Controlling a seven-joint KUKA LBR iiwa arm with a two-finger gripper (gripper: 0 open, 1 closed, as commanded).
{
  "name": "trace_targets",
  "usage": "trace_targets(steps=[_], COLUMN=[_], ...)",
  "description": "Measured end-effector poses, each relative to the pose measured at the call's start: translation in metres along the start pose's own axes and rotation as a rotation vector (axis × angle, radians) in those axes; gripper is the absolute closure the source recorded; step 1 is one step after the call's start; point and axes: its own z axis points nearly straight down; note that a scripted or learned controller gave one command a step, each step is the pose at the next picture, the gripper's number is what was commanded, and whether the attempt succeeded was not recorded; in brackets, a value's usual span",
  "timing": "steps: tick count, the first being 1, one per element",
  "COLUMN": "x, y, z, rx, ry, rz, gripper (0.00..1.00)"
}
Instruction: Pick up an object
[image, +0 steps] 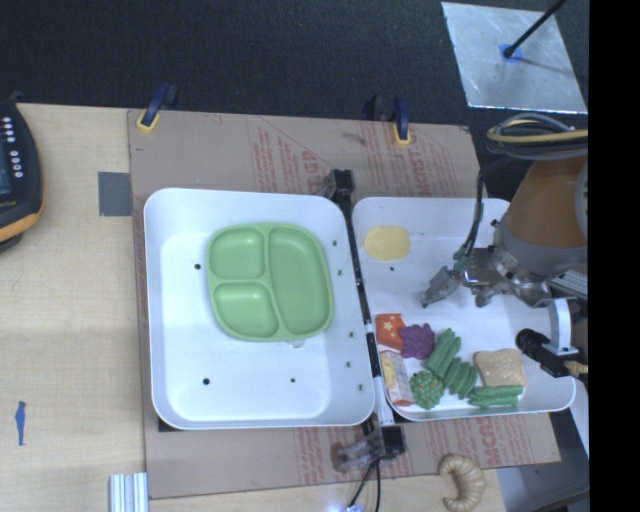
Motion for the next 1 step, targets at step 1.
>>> trace_targets(steps=[1], x=[-0.073], y=[0.085], z=[-0.0274], rx=[-0.025], ry=[-0.012], rz=[0.001], gripper=[0.0])
